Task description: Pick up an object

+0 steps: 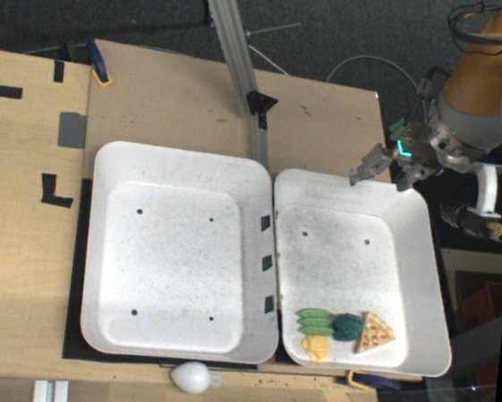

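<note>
Small toy foods lie in a cluster at the near edge of the right bin [354,243]: a green pea pod [314,318], a dark green broccoli piece [346,325], a pizza slice [375,332] and a yellow piece [316,345]. My gripper [384,171] hangs above the far rim of the right bin, well away from the cluster. Its two fingers are spread apart and open, with nothing between them.
The left bin [173,250] stands beside the right one. A white egg-shaped object [190,377] lies on the bench in front of the left bin. A slanted metal bar [240,59] rises behind the bins. Cables trail at the back right.
</note>
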Tool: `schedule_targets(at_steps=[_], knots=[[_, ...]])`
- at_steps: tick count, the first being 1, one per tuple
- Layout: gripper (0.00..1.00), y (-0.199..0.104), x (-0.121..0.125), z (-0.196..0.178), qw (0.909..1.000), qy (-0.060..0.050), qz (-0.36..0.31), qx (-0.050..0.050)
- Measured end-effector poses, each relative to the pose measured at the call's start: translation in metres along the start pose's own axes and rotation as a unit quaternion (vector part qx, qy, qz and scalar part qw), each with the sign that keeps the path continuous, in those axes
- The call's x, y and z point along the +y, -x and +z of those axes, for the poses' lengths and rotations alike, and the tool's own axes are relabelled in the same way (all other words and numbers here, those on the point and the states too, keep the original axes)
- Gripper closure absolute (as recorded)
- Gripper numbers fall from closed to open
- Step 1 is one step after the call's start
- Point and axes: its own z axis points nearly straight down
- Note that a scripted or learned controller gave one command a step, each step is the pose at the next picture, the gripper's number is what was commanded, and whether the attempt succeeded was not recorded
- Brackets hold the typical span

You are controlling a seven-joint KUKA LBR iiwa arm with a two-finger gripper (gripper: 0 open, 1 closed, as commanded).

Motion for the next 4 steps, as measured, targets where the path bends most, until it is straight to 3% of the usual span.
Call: schedule_targets(at_steps=[1, 4], knots=[[0.00, 0.000, 0.001, -0.003, 1.0000, 0.002, -0.001, 0.000], [0.00, -0.023, -0.004, 0.166, 1.0000, -0.001, 0.000, -0.001]])
